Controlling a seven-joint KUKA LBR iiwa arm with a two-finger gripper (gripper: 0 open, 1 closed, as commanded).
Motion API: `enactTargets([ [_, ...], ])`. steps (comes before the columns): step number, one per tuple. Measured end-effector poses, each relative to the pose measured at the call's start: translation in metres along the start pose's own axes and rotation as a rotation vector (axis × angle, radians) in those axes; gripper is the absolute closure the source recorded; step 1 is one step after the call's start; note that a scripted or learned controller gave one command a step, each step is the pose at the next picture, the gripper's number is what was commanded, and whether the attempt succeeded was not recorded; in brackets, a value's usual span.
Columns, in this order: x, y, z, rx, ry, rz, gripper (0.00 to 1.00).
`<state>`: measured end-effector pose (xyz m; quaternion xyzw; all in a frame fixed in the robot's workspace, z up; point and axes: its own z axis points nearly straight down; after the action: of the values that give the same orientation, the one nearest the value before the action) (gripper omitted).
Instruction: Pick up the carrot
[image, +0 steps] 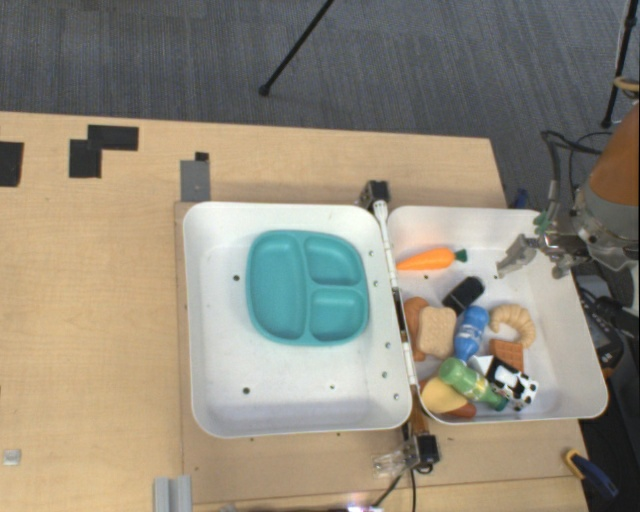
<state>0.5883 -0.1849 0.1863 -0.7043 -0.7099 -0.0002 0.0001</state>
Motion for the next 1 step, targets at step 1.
enactTargets([
  [1,0.0665,0.0166,0.0295,0.002,0.003,-0.023,0.00],
])
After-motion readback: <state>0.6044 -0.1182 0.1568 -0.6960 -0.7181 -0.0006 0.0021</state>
